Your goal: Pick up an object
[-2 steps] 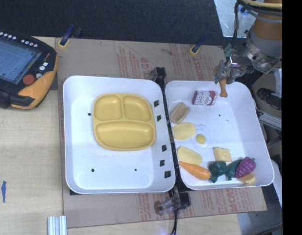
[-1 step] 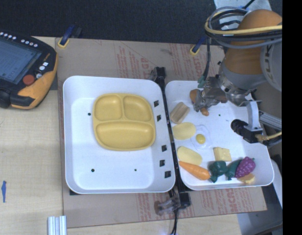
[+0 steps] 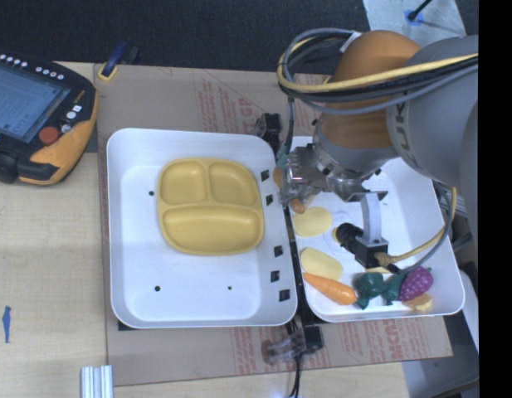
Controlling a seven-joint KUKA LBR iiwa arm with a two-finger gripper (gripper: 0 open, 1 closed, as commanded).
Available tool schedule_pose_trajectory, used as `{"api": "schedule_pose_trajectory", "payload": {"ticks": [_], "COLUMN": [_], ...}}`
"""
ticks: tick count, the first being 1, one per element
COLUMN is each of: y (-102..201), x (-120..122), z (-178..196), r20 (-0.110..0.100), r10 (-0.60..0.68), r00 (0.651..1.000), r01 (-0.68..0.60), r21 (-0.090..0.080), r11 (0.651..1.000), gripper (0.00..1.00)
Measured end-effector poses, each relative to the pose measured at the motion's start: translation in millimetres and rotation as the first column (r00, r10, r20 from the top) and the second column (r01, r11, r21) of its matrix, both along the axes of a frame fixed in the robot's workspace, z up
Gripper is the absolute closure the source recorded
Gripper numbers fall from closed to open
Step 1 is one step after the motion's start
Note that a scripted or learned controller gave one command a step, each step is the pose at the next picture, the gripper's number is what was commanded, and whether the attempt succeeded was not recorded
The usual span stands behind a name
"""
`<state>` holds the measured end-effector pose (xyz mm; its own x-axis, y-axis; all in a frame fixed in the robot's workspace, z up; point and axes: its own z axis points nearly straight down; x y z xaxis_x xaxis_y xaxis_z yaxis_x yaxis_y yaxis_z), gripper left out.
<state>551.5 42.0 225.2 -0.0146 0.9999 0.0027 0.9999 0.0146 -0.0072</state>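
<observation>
1. A brown cardboard sheet [image 3: 197,89] covers the pale wooden bench. Dark floor lies beyond its far edge. A black-and-orange handheld control pendant [image 3: 40,123] rests at the view's far left, well apart from the work.
2. Two shallow bins stand side by side on the sheet. The left white bin [image 3: 139,305] carries a yellow three-compartment plastic plate [image 3: 212,206]. The right white bin [image 3: 417,210] carries the loose pieces.
3. The things to pick lie in the right white bin's near half.
   - An upper pale yellow oval slice [image 3: 312,220] and a lower pale yellow oval slice [image 3: 320,263] lie by the left wall.
   - An orange toy carrot [image 3: 330,288] lies along the front.
   - A dark green toy piece [image 3: 373,287] and a purple toy grape bunch [image 3: 416,282] sit close together toward the near right corner.
4. The gripper [image 3: 295,181] hangs at that bin's left wall, just beyond the upper slice. The grey arm with its orange band [image 3: 430,114] covers the far half. I cannot tell whether the jaws are spread or pressed together.
5. The step looks like the approach.
   - The upper slice is nearest and lies apart from its neighbours, but it is flat. A grasp would need to straddle its narrow width and reach the bin floor.
   - The carrot's rounded body seems the surer hold if taken across its middle.
6. The gripper is close to the wall between the bins, so coming down there risks striking the rim. Shifting toward the bin's middle first would help. The front pieces crowd the near wall. The barest floor is on the right side, so a straight lift seems safest.
</observation>
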Motion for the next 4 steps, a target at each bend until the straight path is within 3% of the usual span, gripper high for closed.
{"api": "schedule_pose_trajectory", "payload": {"ticks": [1,2,3,4], "y": [-38.6,13.5,-57.4,-147.1], "x": [28.8,-11.0,-32.7,15.5], "z": [-35.0,-4.6,-35.0,-8.3], "r20": [0.003,0.001,-0.002,0.011], "r10": [-0.013,-0.005,-0.017,-0.016], "r00": [1.000,1.000,1.000,1.000], "r01": [0.013,0.005,0.017,0.016], "r21": [-0.005,-0.002,-0.005,-0.007], "r11": [1.000,1.000,1.000,1.000], "gripper": [1.00,1.00,1.00,1.00]}}
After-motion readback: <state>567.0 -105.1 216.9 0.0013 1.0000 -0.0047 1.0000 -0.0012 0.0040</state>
